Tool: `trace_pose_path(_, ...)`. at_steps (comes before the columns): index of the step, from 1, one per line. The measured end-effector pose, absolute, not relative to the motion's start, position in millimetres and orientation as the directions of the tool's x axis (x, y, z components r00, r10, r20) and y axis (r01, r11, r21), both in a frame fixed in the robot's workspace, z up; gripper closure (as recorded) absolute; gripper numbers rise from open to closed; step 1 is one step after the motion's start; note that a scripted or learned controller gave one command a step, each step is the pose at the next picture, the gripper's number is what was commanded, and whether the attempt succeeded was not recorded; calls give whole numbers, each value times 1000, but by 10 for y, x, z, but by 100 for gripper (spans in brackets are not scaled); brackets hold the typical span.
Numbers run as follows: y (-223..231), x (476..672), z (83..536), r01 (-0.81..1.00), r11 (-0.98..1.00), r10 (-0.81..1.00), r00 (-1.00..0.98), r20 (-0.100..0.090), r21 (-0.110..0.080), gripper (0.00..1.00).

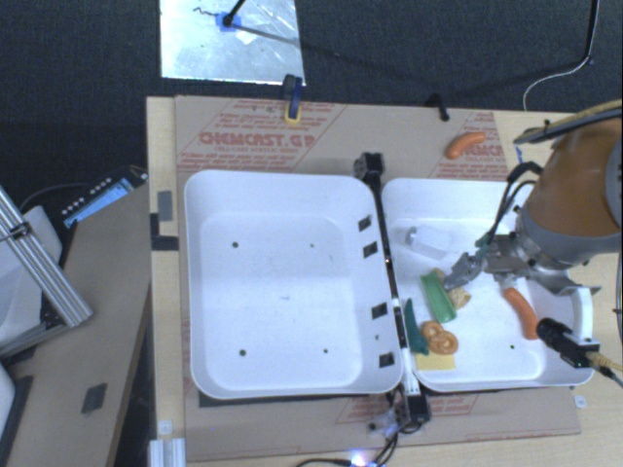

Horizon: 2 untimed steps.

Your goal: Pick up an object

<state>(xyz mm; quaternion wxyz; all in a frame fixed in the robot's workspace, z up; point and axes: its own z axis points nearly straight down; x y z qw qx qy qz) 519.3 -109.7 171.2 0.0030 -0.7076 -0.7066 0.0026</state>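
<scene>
Your left bin [209,261] holds nothing to grab; the work is in the right bin [487,193]. There the gripper [460,272] hangs over the green cucumber-like piece [438,297], right beside it, so this looks like the reach-and-descend step. I cannot tell how the tool is set. An orange sausage [522,311] lies further right. Next you'd want a straight drop onto the green piece.

Green oblong object [439,297] (lying slanted) in the right bin [487,376], beside a pretzel-like piece [439,339].
</scene>
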Motion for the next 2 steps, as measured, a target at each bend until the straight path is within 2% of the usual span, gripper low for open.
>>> trace_pose_path(1, -1006, 5819, 1228, 1000, 6, 1000, -6, 0, 2, 0)
trace_pose_path(2, -1020, 5344, 823, 1000, 0, 1000, 0, 1, -5, 0)
